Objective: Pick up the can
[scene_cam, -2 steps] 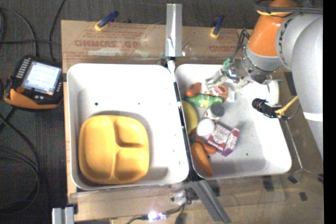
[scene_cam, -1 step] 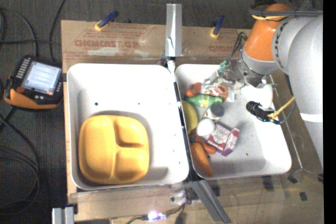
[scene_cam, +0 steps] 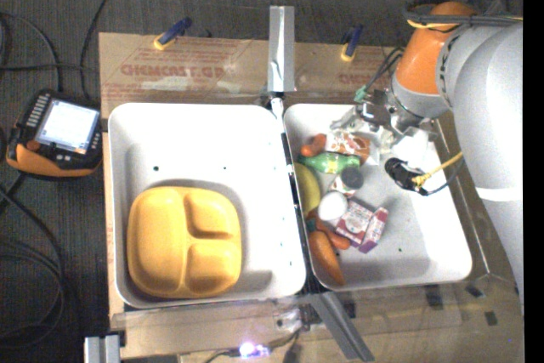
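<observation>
**My gripper over the clutter at the top of the right bin**

My arm comes in from the right of the frame, the orange band (scene_cam: 422,64) in the upper right. My gripper (scene_cam: 371,116) sits over the upper part of the right bin (scene_cam: 425,259), above the top end of a heap of things. From this slant I cannot tell whether it is wide, narrow or holding anything; its tip blends into a crumpled, shiny wrapper (scene_cam: 353,140) beneath it.

What I take for the can (scene_cam: 350,178) is a small cylinder with a dark round top, standing in the middle of the heap, left of the bin's centre and below my gripper. It is small and I am not certain of it. Just beside it, to the lower left, lies a white round object (scene_cam: 331,205). A green item (scene_cam: 330,163) lies just above it, and a banana (scene_cam: 308,187) runs along the bin's left wall. A pink and white carton (scene_cam: 362,225) lies to the lower right of the can, and an orange carrot-like piece (scene_cam: 326,256) points toward the bin's lower left corner.

A black cable loop (scene_cam: 406,174) hangs from my wrist, right of the can.

The left bin (scene_cam: 195,127) holds a yellow divided plate (scene_cam: 185,241) in its lower left. A handheld pendant (scene_cam: 55,132) lies at the far left of the frame.
</observation>
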Tool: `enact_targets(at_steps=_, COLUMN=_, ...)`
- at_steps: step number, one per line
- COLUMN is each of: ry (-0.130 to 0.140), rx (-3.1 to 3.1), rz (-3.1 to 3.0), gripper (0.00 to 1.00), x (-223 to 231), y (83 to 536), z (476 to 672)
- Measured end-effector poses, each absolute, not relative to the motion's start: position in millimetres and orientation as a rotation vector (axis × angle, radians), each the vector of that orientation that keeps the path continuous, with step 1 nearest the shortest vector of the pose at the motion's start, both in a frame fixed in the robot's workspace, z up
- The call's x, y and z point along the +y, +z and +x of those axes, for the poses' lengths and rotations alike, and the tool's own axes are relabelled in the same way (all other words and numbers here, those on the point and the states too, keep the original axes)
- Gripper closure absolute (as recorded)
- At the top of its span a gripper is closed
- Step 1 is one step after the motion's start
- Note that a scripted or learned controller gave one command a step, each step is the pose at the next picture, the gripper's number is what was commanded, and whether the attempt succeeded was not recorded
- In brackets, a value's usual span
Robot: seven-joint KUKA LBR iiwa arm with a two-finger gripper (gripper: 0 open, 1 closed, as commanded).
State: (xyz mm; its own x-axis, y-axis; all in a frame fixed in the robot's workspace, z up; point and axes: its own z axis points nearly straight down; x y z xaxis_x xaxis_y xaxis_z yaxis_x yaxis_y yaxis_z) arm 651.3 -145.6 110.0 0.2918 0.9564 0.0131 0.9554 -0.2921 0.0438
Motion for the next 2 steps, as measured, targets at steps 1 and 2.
enact_targets(at_steps=1, ry=0.028, rx=1.555, rz=2.713, gripper=0.00, x=-177.6, y=94.7, z=643.5)
enact_targets(at_steps=2, ry=-0.015, rx=1.779, rz=2.595, gripper=0.00, x=-190.5, y=90.0, z=666.5)
